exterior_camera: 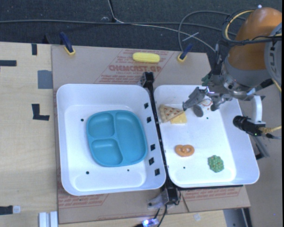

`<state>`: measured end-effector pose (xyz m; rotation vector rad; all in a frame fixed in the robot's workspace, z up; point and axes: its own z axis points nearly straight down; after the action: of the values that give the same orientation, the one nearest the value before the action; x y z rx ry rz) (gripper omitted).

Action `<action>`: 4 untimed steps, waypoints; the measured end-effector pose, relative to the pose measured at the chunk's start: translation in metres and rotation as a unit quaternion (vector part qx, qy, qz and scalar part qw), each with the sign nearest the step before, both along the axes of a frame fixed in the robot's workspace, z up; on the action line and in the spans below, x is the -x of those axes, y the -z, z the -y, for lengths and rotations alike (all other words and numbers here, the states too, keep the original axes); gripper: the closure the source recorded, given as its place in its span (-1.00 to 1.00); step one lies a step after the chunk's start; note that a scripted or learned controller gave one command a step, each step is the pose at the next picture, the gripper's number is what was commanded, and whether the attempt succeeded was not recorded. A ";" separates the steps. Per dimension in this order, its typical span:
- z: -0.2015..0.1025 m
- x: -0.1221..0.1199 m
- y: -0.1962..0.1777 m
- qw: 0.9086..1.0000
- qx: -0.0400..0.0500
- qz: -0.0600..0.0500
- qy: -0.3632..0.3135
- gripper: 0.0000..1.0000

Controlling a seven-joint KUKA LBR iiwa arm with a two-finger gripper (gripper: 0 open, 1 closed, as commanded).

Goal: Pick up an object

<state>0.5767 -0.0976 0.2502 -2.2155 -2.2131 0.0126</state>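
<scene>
The right bin (236,141) holds a tan waffle-patterned wedge (167,112) with a yellow cheese piece (179,119) touching it, both at the bin's upper left. An orange pretzel (184,150) lies near the middle and a green broccoli floret (216,163) sits at the lower right. My gripper (195,105) hangs over the bin's upper part, just right of the wedge and cheese. It is open, its two dark fingers spread with nothing between them.
The left bin (71,103) holds a blue divided plate (117,137). A yellow banana-shaped toy (146,57) lies on the cardboard behind the bins. Blue clamps (67,43) pin the cardboard's back edge. Cables loop above the arm.
</scene>
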 end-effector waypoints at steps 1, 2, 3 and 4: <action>0.000 -0.002 -0.006 1.000 0.001 0.006 -0.001 -1.00; -0.002 -0.006 0.039 1.000 0.001 0.004 -0.001 -1.00; 0.006 -0.005 0.088 1.000 0.001 0.003 -0.001 -1.00; -0.002 0.000 0.137 1.000 0.001 0.003 -0.001 -1.00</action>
<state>0.5772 -0.0952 0.1135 -2.2165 -2.2197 0.0074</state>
